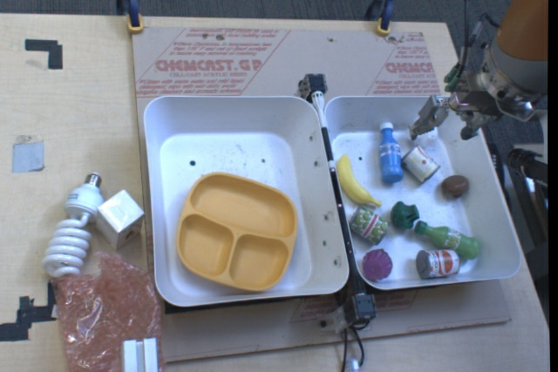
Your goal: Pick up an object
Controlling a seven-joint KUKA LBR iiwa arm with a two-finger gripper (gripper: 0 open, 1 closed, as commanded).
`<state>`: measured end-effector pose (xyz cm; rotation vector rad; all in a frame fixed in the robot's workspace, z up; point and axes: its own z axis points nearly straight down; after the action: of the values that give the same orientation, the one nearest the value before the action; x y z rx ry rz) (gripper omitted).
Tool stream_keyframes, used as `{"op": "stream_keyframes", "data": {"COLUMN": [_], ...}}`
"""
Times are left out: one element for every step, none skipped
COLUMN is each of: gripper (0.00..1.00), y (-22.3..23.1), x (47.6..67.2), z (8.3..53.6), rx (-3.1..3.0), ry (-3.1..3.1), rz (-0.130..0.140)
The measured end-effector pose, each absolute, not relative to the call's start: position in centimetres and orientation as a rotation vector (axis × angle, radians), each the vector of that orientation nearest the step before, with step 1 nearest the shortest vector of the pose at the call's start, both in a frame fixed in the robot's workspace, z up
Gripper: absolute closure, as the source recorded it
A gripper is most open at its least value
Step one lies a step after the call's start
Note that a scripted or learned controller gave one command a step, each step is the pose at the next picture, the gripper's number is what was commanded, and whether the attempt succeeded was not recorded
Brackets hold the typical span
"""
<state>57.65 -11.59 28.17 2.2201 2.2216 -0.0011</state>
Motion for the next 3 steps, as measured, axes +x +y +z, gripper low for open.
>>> {"op": "stream_keyframes", "data": {"gripper": [0.00,0.00,1.00], "y": [-13.5,-14.0,-14.0], "x": [60.2,60.0,60.2], "z": [16.1,11.3,12.4], "rx": [2.222,2.213,2.212], "ry": [2.220,2.208,2.207], "rz": [-0.001,0.008,0.012]}}
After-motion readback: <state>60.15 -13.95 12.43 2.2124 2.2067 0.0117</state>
